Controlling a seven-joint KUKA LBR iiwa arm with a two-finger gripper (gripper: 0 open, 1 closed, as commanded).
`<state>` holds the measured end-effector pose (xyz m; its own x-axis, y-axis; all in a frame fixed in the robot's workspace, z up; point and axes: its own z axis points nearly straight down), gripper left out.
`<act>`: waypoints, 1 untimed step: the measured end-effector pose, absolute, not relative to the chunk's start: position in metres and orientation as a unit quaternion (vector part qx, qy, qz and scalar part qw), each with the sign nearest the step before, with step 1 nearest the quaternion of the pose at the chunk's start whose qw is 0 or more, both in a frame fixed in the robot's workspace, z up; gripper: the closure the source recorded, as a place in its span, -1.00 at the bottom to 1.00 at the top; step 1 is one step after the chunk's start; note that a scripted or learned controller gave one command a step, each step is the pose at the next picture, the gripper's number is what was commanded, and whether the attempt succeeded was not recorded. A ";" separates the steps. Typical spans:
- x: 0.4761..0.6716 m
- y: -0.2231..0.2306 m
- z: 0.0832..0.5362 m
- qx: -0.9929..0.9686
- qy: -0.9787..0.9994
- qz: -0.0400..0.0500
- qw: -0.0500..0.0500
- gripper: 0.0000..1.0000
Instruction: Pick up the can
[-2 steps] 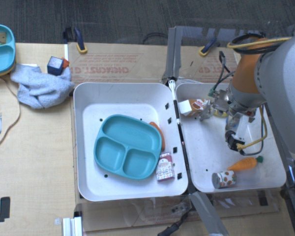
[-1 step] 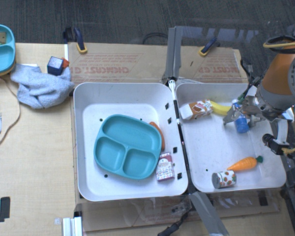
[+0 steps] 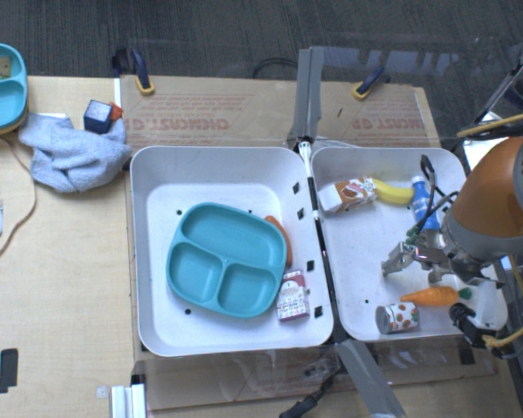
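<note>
Near the front edge of the right bin (image 3: 349, 316) lay the can (image 3: 397, 318) on its side, small, with a pale printed label dotted red and a grey end facing left. Just beside it to the upper right lay an orange carrot (image 3: 431, 297), while a banana (image 3: 392, 191), a small carton (image 3: 356, 193) and a blue bottle (image 3: 421, 200) sat toward the bin's back. Above the can and apart from it, the end effector (image 3: 410, 257) hung at the end of the grey, orange-banded arm (image 3: 497, 200) reaching in from the right, its fingers spread and grasping nothing.
</note>
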<state>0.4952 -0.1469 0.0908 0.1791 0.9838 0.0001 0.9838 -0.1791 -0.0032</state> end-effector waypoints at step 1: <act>0.555 -0.204 0.114 -0.745 -0.667 0.000 -0.001 -1.00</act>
